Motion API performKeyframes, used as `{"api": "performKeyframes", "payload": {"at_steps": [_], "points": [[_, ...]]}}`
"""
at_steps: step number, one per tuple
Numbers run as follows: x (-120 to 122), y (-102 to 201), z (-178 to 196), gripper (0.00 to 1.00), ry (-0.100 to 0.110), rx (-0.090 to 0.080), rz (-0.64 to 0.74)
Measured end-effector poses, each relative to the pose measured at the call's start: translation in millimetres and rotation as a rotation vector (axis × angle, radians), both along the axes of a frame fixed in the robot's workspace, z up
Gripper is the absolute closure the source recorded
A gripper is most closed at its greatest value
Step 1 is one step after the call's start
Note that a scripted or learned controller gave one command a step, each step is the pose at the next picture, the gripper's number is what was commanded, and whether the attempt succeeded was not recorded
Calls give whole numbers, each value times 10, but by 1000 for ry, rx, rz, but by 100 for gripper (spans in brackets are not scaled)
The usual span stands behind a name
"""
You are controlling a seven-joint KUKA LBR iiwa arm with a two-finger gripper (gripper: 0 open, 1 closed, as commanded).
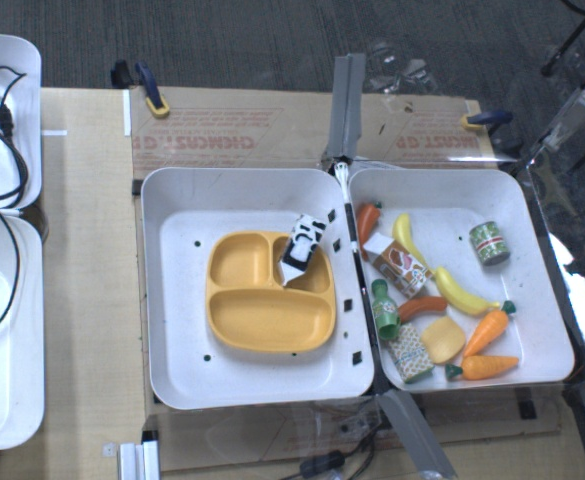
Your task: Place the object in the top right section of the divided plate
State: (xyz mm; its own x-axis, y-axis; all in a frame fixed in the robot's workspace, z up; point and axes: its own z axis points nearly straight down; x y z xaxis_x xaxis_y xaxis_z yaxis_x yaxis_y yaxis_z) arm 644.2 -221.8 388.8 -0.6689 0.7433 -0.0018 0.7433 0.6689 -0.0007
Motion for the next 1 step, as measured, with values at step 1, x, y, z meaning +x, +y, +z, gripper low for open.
{"api": "performKeyframes", "payload": {"at_steps": [1], "points": [[-801,66,532,0,-1,0,-42]]}}
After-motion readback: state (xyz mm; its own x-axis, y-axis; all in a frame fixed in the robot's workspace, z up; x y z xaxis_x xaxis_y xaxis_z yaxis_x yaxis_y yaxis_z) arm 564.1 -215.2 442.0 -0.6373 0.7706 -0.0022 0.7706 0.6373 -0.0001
